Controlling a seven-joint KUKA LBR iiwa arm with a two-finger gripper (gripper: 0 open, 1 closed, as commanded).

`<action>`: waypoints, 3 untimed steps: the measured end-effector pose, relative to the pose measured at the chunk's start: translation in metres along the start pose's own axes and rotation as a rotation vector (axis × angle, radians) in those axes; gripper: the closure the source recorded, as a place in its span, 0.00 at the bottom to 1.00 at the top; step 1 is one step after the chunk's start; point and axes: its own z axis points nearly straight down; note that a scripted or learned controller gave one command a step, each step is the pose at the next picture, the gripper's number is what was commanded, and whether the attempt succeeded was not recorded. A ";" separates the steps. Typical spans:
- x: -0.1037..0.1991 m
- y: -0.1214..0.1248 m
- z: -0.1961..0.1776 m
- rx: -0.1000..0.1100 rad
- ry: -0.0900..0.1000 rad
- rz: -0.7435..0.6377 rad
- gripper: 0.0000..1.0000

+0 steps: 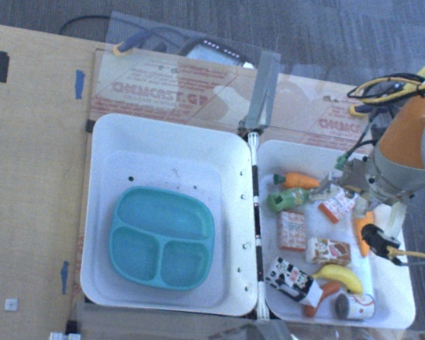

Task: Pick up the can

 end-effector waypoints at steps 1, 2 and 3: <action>-0.023 0.011 -0.052 -0.002 -0.001 -0.127 0.00; 0.036 -0.057 0.017 -0.016 0.003 0.149 0.00; 0.005 0.007 0.016 -0.015 0.004 0.169 0.00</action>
